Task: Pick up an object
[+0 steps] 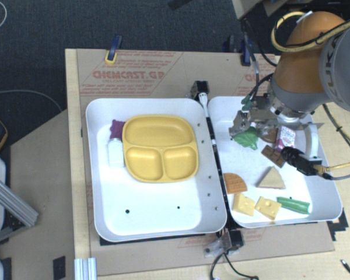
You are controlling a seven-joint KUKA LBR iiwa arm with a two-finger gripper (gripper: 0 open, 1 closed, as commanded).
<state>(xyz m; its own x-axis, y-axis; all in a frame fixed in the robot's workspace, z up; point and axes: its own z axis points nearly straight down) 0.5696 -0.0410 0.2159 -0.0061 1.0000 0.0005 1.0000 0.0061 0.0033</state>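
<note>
Across the frame's middle, the bench (76, 156) carries two white bins: the left bin (105, 214) holds a yellow tray (160, 146) beside a white bottle (115, 153). At upper right the arm (306, 57) hangs over the right bin (324, 206), its tool (245, 124) touching a green piece (245, 139); whether it pinches, I cannot tell. Lower right lie a wedge (272, 179), cheese cubes (255, 205) and a green stick (293, 204).

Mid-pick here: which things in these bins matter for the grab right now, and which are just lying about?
In play:
gripper, low over the right bin
green piece right under it
brown piece close by

Lying about:
yellow tray in the left bin
white bottle beside the tray
cheese cubes
green stick
tan wedge
</note>
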